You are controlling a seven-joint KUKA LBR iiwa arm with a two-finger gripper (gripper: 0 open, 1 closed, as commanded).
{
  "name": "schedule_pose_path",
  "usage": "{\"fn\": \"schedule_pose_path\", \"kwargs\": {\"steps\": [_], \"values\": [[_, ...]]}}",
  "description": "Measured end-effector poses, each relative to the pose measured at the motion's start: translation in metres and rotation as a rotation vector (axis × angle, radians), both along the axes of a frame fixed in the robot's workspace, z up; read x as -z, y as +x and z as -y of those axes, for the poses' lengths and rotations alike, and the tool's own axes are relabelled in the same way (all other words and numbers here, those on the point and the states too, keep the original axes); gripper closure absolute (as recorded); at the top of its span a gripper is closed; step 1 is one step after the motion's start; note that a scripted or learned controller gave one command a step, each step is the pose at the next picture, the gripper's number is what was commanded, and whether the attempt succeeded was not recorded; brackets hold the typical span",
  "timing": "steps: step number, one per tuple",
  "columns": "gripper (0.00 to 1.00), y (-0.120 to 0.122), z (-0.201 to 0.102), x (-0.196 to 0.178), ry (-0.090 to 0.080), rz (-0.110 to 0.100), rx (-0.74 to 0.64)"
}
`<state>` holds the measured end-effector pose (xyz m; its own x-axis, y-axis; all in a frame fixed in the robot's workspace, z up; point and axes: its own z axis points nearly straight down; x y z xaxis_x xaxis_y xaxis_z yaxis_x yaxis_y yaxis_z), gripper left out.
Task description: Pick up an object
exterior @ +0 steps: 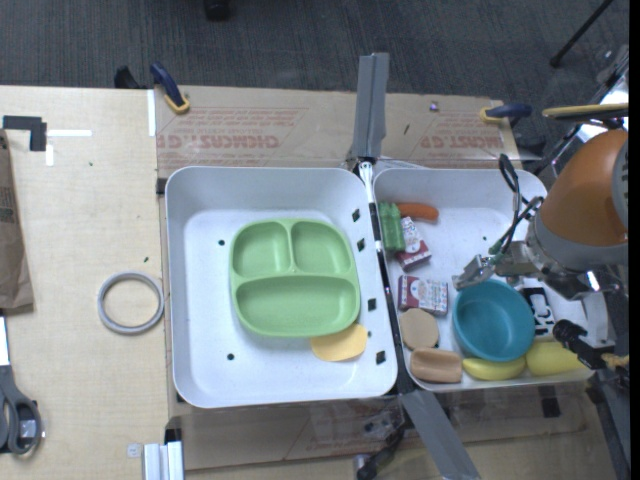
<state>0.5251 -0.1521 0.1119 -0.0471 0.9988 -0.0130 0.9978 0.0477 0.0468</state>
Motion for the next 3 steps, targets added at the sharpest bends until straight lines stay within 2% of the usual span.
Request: {"fn": "schedule_pose_path", "kwargs": {"steps": [1, 2, 3], "values": [[0.0, -0.001, 0.0, 0.009, 0.001, -0.016, -0.063], [1.0, 0.006, -0.001, -0.005, -0.003, 0.007, -0.066], [1.0, 0.033, -0.025, -0.022, 0.007, -0.049, -0.116]]}}
